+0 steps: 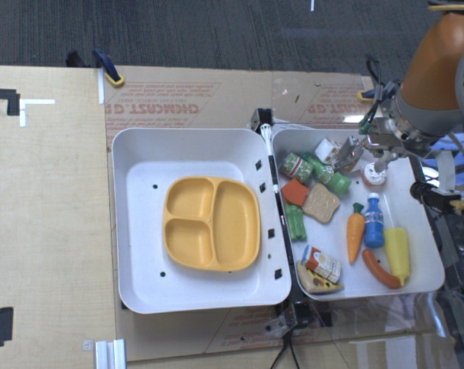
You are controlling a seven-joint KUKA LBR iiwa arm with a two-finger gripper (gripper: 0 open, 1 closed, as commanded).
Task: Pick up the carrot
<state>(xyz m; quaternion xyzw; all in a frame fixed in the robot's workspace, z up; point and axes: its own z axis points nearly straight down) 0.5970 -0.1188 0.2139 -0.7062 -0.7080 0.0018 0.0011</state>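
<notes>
The carrot (355, 237) lies in the right bin (428, 283), orange with a green top, pointing toward the front edge. It rests between a slice of bread (321, 204) and a blue bottle (374, 220). My gripper (365, 157) hovers over the back of that bin, well behind the carrot. Its fingers (346, 154) stand open with nothing between them.
Around the carrot are a yellow bottle (398, 254), a red sausage (379, 269), a small carton (324, 266), green cans (333, 177), a red piece (295, 191) and a green piece (294, 223). A small white and red round thing (374, 177) sits below the gripper. The left bin (131, 206) holds a yellow divided plate (213, 224).
</notes>
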